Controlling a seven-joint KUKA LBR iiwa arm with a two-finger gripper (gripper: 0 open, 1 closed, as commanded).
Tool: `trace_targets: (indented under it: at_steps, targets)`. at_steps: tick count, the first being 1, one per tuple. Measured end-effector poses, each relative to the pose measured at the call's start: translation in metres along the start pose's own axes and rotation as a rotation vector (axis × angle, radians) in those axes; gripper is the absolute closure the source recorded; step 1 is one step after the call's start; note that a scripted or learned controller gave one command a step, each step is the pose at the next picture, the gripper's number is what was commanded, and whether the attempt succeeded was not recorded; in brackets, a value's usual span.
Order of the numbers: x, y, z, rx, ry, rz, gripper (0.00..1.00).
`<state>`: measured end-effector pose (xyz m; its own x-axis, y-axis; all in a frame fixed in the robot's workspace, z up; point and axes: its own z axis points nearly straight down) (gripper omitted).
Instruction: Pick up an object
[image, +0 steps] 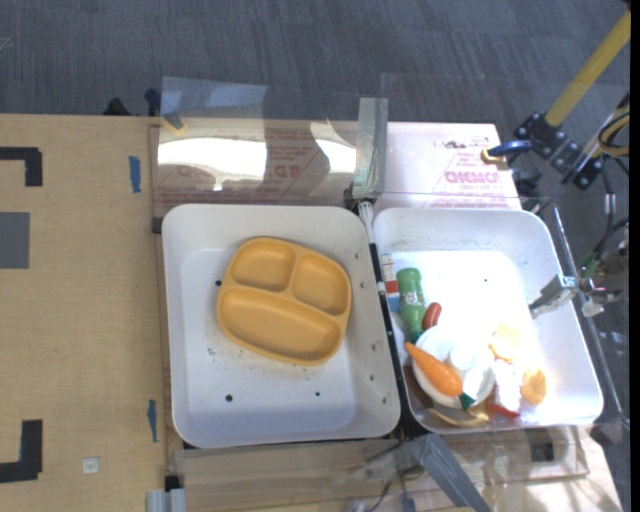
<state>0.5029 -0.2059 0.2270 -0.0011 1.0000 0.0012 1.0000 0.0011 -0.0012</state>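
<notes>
The toy carrot (437, 369) lies in the right bin (560, 250), and it looks light, hard and slippery, so its fat middle is best to pinch; the hand (556, 294) by the rim is too unclear to tell if open.

Both white bins look like smooth plastic: the left bin (190, 330) matt and speckled with dark marks, the right bin (470, 235) brighter under glare. The orange divided plate (285, 300) is smooth, semi-gloss plastic. At 9 o'clock the bench (75, 300) looks like matt, pale wood. At 12 o'clock, clear sheeting (260, 150) shines glossy.
</notes>
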Motion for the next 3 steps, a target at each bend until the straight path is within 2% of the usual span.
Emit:
trace_targets:
  at_steps: [1,2,3]
  targets:
    - [0.014,-0.021,0.140,-0.007,-0.002,0.104,0.00]
    - [0.021,0.037,0.015,-0.008,-0.004,-0.151,0.00]
    - [0.012,0.009,0.129,0.005,0.001,0.202,0.00]
